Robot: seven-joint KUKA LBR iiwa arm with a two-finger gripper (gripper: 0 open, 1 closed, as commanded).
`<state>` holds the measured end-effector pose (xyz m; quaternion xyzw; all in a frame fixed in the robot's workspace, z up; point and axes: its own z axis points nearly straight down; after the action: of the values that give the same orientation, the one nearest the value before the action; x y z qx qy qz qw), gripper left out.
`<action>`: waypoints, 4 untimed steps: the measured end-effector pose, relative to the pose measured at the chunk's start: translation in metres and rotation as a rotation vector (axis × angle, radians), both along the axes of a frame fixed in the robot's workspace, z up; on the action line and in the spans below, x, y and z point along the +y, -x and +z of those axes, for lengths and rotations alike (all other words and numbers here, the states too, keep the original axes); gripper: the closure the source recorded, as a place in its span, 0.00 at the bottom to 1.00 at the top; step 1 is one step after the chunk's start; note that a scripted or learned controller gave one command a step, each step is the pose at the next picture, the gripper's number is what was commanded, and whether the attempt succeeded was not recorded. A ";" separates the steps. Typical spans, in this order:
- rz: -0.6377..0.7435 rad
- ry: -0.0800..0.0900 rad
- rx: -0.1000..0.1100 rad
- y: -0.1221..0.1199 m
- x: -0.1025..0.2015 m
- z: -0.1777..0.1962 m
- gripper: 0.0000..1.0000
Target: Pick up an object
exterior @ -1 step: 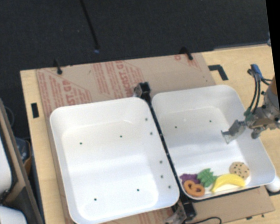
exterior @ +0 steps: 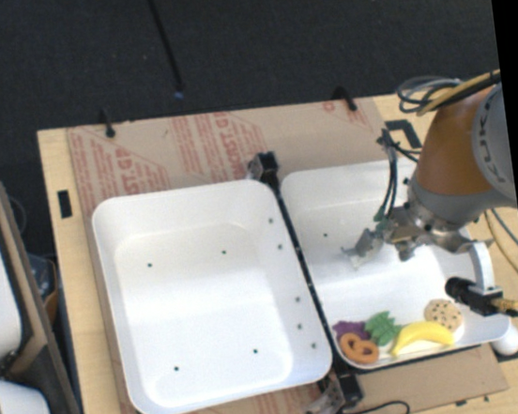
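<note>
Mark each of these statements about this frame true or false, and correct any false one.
1. The toy objects lie in the right bin. True.
2. The banana lies against the far wall of its bin. False: it lies along the near wall, beside the cookie.
3. The end effector is over the right bin. True.
4. The end effector is touching the pretzel. False: it is apart from the pretzel, which lies in the bin's near-left corner.
5. The green toy sits between the pretzel and the banana. True.
6. The purple grapes are in the left bin. False: they lie in the right bin, next to the pretzel.
</note>
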<state>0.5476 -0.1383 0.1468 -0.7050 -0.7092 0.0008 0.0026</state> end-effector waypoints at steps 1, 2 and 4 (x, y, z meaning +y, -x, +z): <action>0.002 0.004 -0.015 0.030 -0.002 0.116 0.00; 0.022 0.002 -0.001 -0.011 0.034 0.062 0.00; -0.007 0.003 -0.007 0.047 -0.037 0.031 1.00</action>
<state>0.5009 -0.1751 0.1779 -0.7075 -0.7067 -0.0005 -0.0012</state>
